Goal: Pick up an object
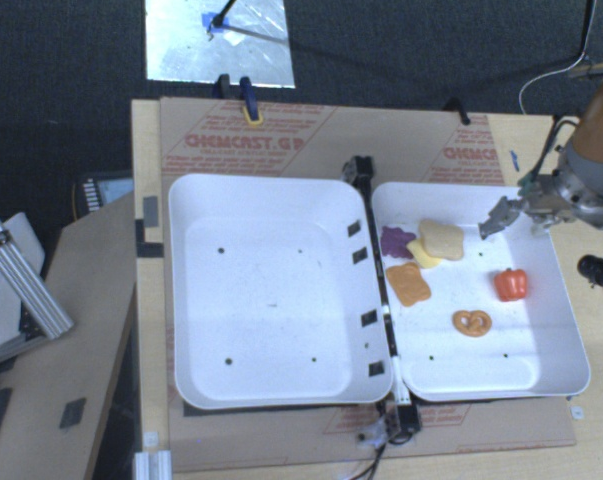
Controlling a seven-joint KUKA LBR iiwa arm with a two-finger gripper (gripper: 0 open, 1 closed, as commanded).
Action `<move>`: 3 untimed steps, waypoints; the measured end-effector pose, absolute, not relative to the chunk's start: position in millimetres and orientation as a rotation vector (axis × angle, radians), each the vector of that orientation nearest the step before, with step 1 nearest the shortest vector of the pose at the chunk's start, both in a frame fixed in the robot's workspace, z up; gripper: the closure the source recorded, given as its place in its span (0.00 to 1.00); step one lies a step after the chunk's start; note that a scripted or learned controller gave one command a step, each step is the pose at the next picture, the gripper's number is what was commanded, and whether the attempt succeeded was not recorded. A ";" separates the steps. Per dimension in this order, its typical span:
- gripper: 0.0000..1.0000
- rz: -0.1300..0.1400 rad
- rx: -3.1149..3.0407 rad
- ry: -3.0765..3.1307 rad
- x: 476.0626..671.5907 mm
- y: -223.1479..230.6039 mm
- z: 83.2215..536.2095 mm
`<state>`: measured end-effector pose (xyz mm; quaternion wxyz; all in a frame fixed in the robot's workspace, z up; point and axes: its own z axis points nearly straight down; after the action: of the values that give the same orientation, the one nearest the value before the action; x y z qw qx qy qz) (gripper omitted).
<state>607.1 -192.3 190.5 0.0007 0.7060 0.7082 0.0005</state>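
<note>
1. Over the back right part of the right bin (566,368), the gripper (497,220) is hanging above the white floor, tilted down toward the toys; whether it is spread or pressed together I cannot tell at this size, and nothing is showing in its grasp.
2. Behind it, the grey arm (591,158) is reaching in from the right, its wrist sitting over the bin's far right rim, probably so the tool can drop onto the cluster without crossing the other pieces.
3. Just to the left of the tool, a pale bread-like piece (442,239) is lying flat, partly covering a yellow piece (422,257); being nearest, it is likely the one being approached.
4. Beside these, a purple piece (397,240) and an orange slab (409,284) are crowding against the divider (373,268), which would be leaving little room for a finger on that side.
5. Nearer the front, a red pepper (511,284) and a pretzel (471,322) are sitting apart from the others, easier targets in my judgement.
6. Across the divider, the left bin (181,268) is lying alongside, presumably waiting as a drop-off place.
7. Nothing is lifted yet; the pick is at its approach stage.
</note>
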 end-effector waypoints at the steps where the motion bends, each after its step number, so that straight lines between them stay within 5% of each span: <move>1: 0.00 0.017 2.197 2.214 672.4 -206.6 347.7; 2: 0.00 0.011 2.215 2.210 551.5 -208.2 464.1; 3: 1.00 0.005 2.208 2.222 556.6 -206.7 466.5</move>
<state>556.6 -206.7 466.5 0.0045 0.7048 0.7094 0.0016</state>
